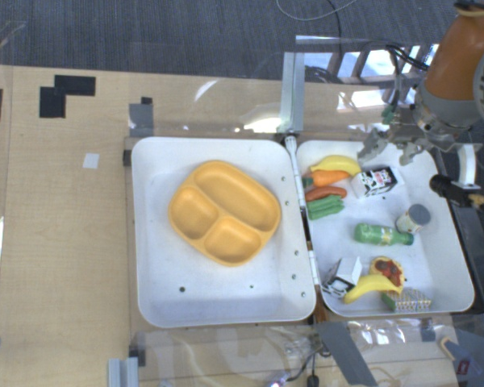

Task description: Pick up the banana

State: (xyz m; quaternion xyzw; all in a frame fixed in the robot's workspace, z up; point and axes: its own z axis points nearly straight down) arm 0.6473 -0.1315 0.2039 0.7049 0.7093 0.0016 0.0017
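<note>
Banana (366, 286) near front rim, fingers (391, 142) well apart

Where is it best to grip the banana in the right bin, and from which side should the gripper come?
Probably the banana's middle, from straight above, fingers across its width. It lies flat and curved; the small box and pizza slice crowd its ends.

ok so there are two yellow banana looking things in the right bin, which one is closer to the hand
The yellow one at the bin's far left corner, above the carrot, lies closer to the hand. The other banana sits by the near edge.
</note>
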